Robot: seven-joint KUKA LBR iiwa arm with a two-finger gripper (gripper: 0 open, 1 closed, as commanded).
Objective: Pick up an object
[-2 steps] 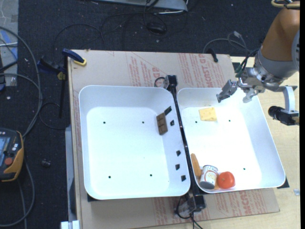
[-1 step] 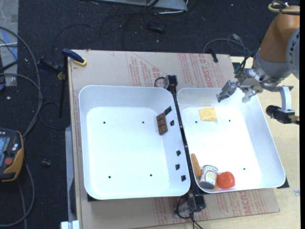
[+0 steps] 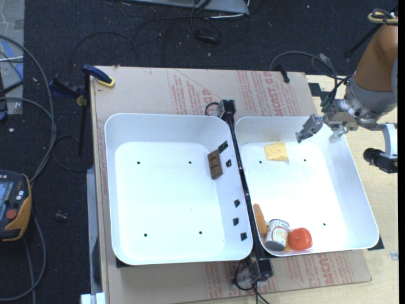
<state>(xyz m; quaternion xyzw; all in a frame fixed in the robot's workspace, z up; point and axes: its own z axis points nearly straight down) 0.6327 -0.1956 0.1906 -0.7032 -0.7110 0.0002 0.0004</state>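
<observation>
Nothing picked yet. All candidate objects are seen lying in the bins, none lifted.

Right bin (image 3: 354,189): a yellow block (image 3: 276,151) lies flat near the bin's far wall, left of centre. It is the object nearest the gripper (image 3: 310,129), but they are apart, with the gripper placed just beyond and to the right of it, over the far edge of the bin. A small can (image 3: 276,234), a red ball (image 3: 300,238) and an orange stick (image 3: 259,218) are bunched in the near left corner of the right bin, the can and ball touching or nearly so. They are well apart from the gripper.

Left bin (image 3: 126,138): a brown bar (image 3: 215,164) is seen against the right wall, towards the far side, next to the divider between the bins.

Gripper state: nothing is seen between the fingers. Whether they are apart or together cannot be told, since the tip is too small and foreshortened at this slant.

Progress, as judged: the approach phase at most. The arm (image 3: 373,68) is held at the far right corner of the tabletop (image 3: 164,87), at the bin rim. Left to do: a target to be settled on (the yellow block is the likely one), a descent, a closure, a lift. The block is flat and low, so a graze or a miss is a fair risk.
</observation>
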